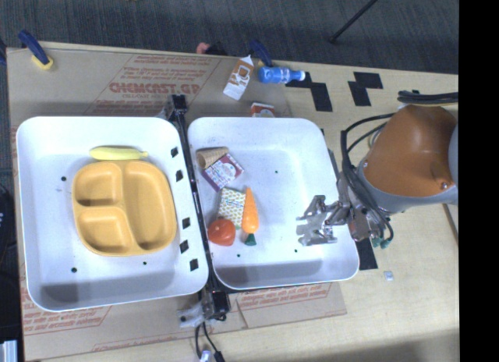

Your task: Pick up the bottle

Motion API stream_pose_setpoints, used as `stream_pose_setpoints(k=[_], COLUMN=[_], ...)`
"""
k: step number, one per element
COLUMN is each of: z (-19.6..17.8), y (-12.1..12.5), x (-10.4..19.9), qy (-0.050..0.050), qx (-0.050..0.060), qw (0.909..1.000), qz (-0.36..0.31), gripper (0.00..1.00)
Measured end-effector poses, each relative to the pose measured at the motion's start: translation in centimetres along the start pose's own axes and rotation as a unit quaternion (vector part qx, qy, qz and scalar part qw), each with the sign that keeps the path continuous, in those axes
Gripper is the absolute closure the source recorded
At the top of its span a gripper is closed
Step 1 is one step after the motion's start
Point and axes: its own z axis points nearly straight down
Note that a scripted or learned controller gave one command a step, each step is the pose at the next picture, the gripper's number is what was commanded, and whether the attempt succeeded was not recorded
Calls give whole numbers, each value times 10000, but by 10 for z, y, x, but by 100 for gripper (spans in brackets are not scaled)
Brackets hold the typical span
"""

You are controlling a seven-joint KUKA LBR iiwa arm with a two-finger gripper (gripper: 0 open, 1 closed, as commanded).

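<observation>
Reaching for a small plastic bottle [281, 76]
Gripper [312, 222], fingers apart and empty; bottle well beyond it, outside the bin [312, 130], probably light, slippery: grasp mid-body.

Landmark: right bin [265, 138]. Left bin [39, 196] is sitting beside it, holding a divided tray [125, 204] and banana [118, 152]. Carrot [249, 211], tomato [221, 232] and packets are lying along its left side; gripper [316, 220] is hovering near its right wall; bottle [277, 76] is lying behind it, outside.

Grey arm reaching in from right, orange band above wrist, gripper [316, 221] low
</observation>
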Motion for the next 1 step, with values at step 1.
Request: stream_pose_setpoints(k=[1], z=[-17], y=[0], x=[0], qy=[-3], qx=[1], qw=[9845], qz=[-1755], gripper=[100])
